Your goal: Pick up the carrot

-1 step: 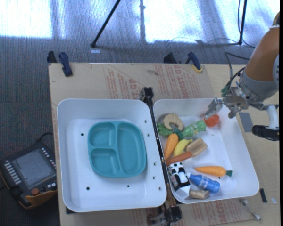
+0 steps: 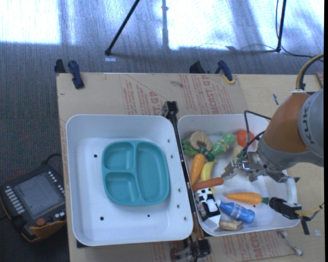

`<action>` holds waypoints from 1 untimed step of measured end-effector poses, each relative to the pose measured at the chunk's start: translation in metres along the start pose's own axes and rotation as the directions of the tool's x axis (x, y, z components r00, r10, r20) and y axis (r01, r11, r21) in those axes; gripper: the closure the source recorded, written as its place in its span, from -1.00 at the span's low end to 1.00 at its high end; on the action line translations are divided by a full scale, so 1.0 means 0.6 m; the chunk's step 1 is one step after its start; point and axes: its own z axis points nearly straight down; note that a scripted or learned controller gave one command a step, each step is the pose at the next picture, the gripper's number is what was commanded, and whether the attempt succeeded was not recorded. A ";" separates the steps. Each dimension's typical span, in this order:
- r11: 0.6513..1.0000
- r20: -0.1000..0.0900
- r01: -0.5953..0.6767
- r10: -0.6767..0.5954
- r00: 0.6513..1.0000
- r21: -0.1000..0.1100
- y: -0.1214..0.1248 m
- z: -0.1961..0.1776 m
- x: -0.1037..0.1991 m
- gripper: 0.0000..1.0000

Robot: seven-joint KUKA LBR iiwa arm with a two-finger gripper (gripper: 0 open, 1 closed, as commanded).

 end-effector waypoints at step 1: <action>0.958 0.000 0.288 -0.288 0.958 0.000 -0.096 0.001 0.044 -1.00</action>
